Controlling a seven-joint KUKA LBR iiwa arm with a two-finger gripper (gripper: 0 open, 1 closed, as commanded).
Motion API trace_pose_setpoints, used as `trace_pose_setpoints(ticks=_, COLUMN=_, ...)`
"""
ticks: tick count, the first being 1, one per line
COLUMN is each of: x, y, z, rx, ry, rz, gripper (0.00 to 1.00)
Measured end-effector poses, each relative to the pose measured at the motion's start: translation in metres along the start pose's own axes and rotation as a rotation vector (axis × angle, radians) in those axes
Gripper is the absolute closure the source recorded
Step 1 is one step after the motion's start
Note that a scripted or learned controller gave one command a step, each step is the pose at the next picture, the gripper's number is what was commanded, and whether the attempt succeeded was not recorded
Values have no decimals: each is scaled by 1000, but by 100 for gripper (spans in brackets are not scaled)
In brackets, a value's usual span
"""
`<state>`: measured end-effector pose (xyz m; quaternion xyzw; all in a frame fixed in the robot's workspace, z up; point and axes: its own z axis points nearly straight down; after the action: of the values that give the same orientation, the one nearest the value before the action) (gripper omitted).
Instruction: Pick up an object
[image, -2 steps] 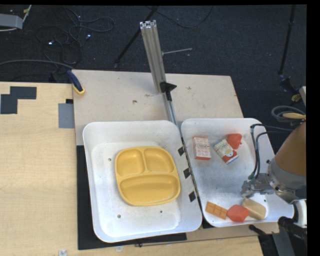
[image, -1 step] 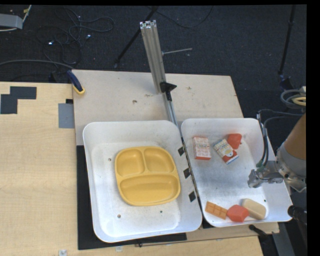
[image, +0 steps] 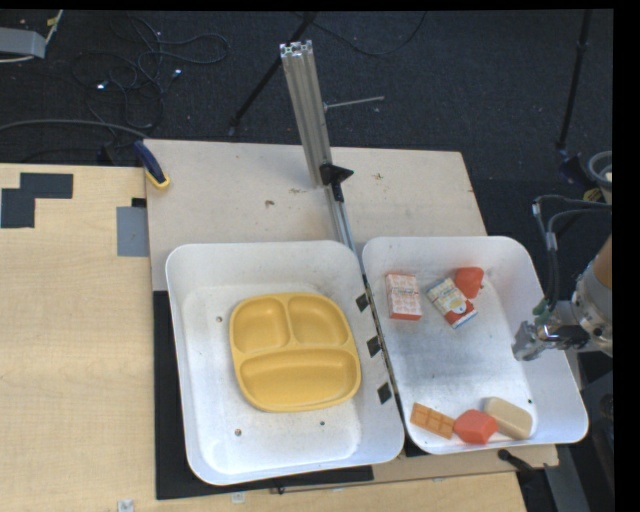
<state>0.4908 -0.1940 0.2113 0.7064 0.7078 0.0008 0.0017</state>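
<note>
Gripper (image: 530, 340) is being held over the right bin's (image: 555, 405) right rim, nothing seen between it; open/shut state can't be told from this view. A pick is best being lined up on the beige block (image: 509, 417) at the bin's near-right corner, approached from above w/ clearance kept from the red piece (image: 475, 427) touching its left end. Block's long axis is running far-left to near-right, so the grasp should be made across the short side.

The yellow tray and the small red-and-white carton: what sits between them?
In the camera view, only the two bins' adjoining rims with black clips lie between the yellow tray and the carton.
</note>
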Motion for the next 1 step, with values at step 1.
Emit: trace_pose_setpoints(ticks=1, x=47, y=2, z=7, rx=7, ry=4, rz=-3, gripper=100)
